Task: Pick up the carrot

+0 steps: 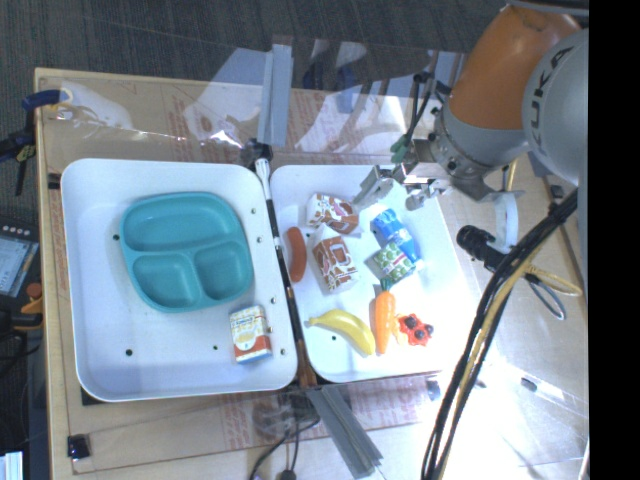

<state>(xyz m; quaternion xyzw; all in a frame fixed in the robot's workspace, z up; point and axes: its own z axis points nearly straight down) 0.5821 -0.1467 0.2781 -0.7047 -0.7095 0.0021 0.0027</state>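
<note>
The gripper (398,188) is seen above the right bin's (445,258) far side, fingers parted with nothing between them. The carrot (383,320) is found well below it, beside a banana (345,329) and a red toy (415,328).

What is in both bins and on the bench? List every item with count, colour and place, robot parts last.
bins: 2, white, side by side on the bench
divided tray: 1, teal, left bin
small carton: 1, yellow and red, left bin, near front edge
sausage: 1, red-brown, right bin, left side
brown-patterned cartons: 2, brown and white, right bin, centre
blue carton: 1, blue, right bin
green carton: 1, green and white, below the blue one
banana: 1, yellow, right bin, front
carrot: 1, orange, beside the banana
toy: 1, red, right of the carrot
gripper: 1, grey, above the right bin's back
arm: 1, grey with orange band, from the right
</note>
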